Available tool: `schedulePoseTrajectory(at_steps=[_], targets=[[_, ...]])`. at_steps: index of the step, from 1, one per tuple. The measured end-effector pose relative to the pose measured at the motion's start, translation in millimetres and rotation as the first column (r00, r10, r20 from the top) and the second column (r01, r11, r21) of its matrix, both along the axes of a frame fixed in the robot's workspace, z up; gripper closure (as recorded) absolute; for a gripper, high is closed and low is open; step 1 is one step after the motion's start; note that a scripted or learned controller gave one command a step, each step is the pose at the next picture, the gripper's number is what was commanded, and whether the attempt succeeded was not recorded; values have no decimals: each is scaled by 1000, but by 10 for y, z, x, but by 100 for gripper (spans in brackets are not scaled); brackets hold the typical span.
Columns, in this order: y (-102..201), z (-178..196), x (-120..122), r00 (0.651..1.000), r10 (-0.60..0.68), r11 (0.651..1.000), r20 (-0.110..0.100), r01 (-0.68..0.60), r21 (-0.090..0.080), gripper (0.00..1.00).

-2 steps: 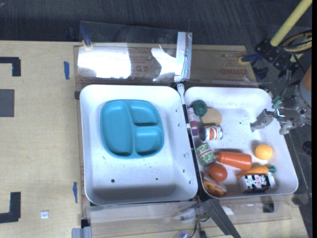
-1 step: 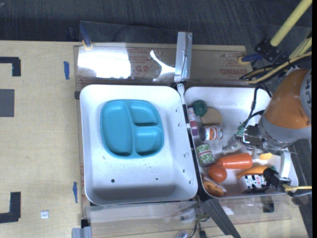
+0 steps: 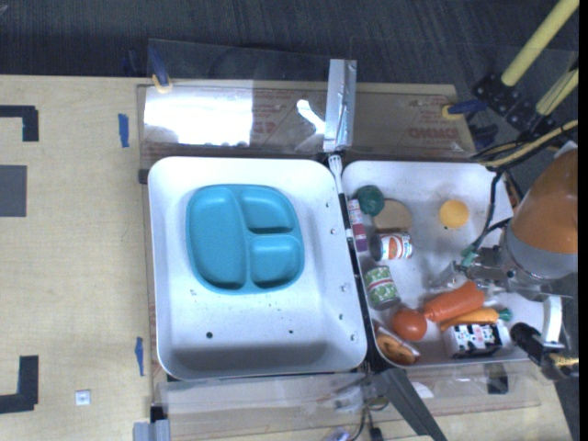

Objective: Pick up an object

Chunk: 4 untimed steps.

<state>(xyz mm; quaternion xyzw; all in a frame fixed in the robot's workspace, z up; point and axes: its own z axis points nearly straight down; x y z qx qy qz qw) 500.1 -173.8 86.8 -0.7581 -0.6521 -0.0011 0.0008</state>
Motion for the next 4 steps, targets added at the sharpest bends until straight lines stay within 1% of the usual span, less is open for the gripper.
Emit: schedulePoseTrajectory(at_steps=[1,2,3,4], targets=[[147,131,338,998,-67,998,-2,67,-3,0],[-116,83,281,993,122,993,-5,-122,-1,0],[-275,429,1042,991,132,991,1,-132,-4,0],[-334,913,1444,955,297,955,2,-297,-6,0]])
